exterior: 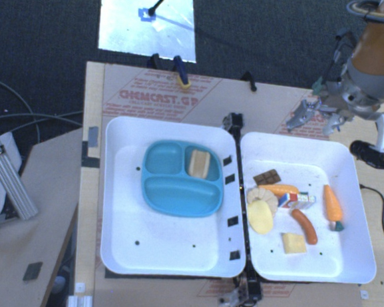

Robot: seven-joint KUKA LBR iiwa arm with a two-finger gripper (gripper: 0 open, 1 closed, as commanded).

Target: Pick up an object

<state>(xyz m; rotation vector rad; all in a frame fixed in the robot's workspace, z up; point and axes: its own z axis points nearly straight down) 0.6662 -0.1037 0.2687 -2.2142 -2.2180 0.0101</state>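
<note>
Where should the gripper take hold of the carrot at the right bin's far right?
Probably across the carrot's orange middle, coming straight down with fingers closing left-right. It lies flat, lengthwise toward the camera, apart from the sausage, with space on both long sides.

Even overhead light, soft shadows. Glare on metal sheet [149, 19] and white bins [170, 248]. Slightly soft and grainy.

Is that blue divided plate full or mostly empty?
Mostly empty. The blue plate holds one tan bread-like piece in its upper right compartment; the other compartments show bare blue.
</note>
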